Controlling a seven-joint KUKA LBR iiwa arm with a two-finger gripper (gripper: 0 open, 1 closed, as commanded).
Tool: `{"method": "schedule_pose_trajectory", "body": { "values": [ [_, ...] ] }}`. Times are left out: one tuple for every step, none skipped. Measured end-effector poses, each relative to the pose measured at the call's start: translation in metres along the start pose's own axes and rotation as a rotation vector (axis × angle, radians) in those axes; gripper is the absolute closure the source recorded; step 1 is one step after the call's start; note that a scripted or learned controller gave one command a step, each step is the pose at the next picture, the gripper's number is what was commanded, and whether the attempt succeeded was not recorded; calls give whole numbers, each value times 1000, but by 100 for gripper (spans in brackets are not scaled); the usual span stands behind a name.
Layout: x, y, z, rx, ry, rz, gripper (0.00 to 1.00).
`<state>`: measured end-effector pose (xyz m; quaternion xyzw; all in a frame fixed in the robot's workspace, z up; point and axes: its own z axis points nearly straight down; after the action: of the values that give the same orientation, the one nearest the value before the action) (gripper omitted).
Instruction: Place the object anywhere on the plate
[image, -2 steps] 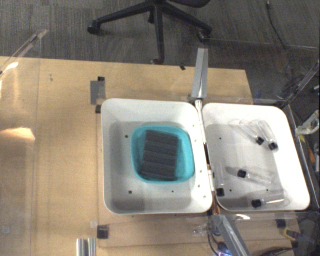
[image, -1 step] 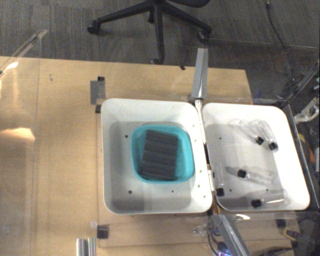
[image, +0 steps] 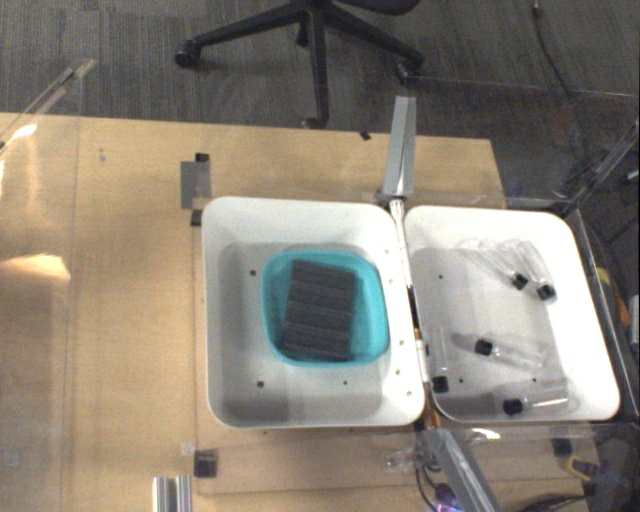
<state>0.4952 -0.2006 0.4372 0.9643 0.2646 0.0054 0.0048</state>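
Note:
A turquoise square plate (image: 372, 318) sits in the middle of the left white bin (image: 230, 330). On the plate lies a dark grey ridged block (image: 318, 308), tilted slightly and resting wholly within the plate's rim.
The right white bin (image: 590, 330) holds several clear plastic tubes with black caps (image: 520, 268). A grey metal post (image: 401, 150) stands behind the seam between the bins. An office chair base (image: 310, 50) stands on the carpet beyond the wooden bench (image: 100, 300).

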Motion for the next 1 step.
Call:
{"method": "schedule_pose_trajectory", "body": {
  "values": [
    [-8,1,1,1,-2,129,0]
  ]
}}
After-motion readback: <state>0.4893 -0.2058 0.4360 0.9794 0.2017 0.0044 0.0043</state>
